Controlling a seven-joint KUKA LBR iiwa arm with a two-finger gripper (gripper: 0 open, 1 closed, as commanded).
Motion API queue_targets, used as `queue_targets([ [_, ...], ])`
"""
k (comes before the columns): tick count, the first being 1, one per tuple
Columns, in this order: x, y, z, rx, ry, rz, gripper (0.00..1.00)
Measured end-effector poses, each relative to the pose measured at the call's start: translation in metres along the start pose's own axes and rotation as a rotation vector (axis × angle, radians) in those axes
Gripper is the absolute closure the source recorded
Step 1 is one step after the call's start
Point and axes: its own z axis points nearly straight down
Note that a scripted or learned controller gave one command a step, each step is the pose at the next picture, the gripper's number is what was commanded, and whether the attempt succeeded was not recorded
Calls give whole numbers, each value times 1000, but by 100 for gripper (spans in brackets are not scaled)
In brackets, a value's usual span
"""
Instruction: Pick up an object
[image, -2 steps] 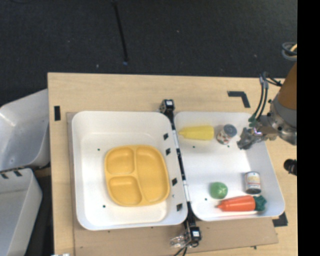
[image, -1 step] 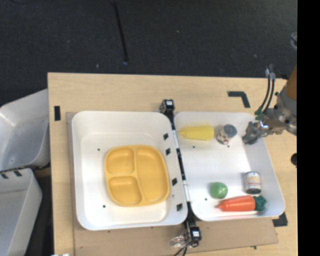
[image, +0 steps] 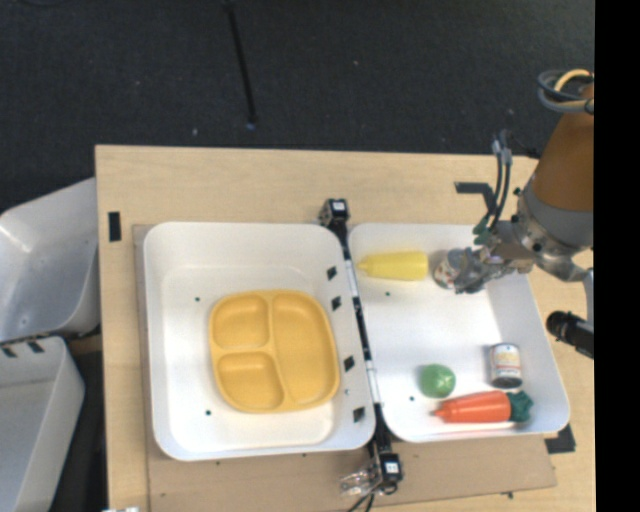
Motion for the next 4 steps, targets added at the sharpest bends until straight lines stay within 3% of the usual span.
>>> queue_targets([
  [4,186,40,29,2,-1,2,100],
])
